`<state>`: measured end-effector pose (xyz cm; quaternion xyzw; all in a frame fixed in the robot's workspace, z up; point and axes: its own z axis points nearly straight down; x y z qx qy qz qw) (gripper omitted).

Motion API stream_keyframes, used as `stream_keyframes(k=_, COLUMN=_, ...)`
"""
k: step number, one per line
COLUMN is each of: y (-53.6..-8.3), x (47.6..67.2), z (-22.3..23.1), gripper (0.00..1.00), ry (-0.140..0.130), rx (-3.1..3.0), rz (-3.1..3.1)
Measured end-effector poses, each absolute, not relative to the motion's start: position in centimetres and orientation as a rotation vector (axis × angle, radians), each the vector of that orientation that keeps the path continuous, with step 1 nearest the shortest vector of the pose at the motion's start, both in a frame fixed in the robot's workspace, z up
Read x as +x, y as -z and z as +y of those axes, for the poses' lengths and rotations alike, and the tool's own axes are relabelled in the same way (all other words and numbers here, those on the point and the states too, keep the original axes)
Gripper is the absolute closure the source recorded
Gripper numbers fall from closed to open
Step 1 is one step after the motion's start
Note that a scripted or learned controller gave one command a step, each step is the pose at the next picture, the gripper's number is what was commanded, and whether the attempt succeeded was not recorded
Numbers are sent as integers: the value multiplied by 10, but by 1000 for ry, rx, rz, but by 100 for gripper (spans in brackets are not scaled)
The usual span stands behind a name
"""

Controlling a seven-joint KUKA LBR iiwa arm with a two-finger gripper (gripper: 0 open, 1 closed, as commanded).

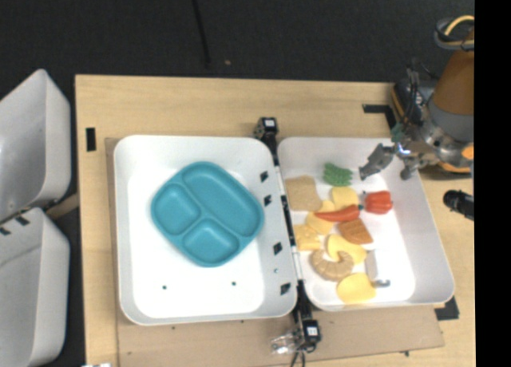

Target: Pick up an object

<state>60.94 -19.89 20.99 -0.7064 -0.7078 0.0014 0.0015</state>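
At the far left, two white padded shapes stood beside the wooden bench. On the bench the left bin held a teal tray with three compartments, turned at a slant and lying near the middle of the bin. Between the two bins ran a row of small black clips.

The right bin held a pile of toy food, gathered in its left and middle part. A tan slice of bread lay at the upper left of the pile, and a green piece lay above and to the right of it. Below them a long red-orange pepper lay across yellow pieces, with a red piece just beside its right end. Lower down there was a round pretzel-like piece, and a yellow piece lay nearest the front wall.

The gripper hung over the upper right part of the right bin, well apart from the pile's centre and to the right of the green piece. Its two grey fingers were spread wide, and nothing was between them. The arm came in from the right side.
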Motion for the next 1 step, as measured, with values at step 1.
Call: stream_keyframes(k=1, y=-162, x=613, z=-195, gripper=0, ry=-8, rx=-2213, rz=-2222)
